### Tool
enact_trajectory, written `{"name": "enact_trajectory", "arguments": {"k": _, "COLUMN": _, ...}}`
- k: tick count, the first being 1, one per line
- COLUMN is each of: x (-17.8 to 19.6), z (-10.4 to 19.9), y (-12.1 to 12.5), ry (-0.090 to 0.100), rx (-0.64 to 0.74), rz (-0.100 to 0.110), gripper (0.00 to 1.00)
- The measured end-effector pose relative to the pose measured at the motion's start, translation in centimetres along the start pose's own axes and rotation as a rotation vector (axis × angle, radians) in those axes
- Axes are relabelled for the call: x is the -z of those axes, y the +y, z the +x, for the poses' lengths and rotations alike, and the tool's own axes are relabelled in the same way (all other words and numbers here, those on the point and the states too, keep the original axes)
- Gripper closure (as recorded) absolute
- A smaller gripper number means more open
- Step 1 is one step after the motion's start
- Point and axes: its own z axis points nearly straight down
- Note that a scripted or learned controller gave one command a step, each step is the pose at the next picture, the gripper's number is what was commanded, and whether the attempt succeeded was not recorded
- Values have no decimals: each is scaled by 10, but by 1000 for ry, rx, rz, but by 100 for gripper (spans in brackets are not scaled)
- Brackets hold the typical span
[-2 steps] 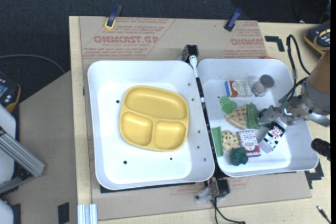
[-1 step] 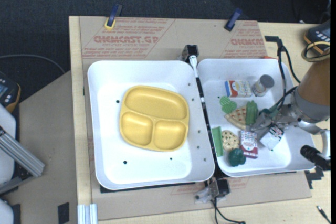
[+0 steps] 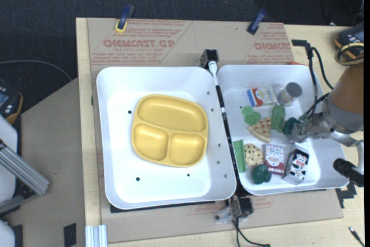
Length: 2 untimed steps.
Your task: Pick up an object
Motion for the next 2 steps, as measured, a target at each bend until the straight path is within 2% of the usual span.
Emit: {"name": "enact_trajectory", "arguments": {"k": 2, "x": 99, "z": -2, "y": -8, "ry": -3, "rx": 2, "rz": -4, "gripper": 100}}
